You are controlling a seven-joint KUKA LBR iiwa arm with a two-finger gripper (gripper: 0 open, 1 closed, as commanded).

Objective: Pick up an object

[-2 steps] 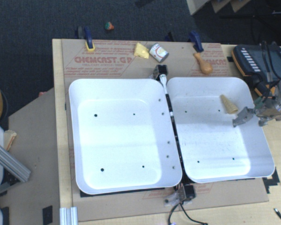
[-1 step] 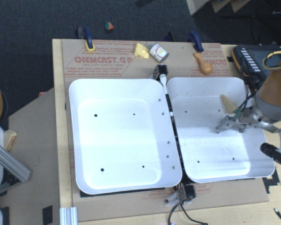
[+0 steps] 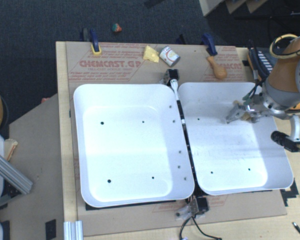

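One hand (image 3: pixel 234 115) hovers over right bin (image 3: pixel 230 154).

Arm reaches in from right, wrist bent low, tool (image 3: pixel 233 115) pointing left, nothing betw. fingers.

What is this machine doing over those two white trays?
A grey robot arm reaches in from the right, and its gripper hangs over the right bin, near the bin's far side. Nothing can be seen between its fingers. Its job is to pick up an object, but the loose items, a yellow piece, a small box and a wooden-handled tool, lie on the board behind the bins, beyond the left bin.
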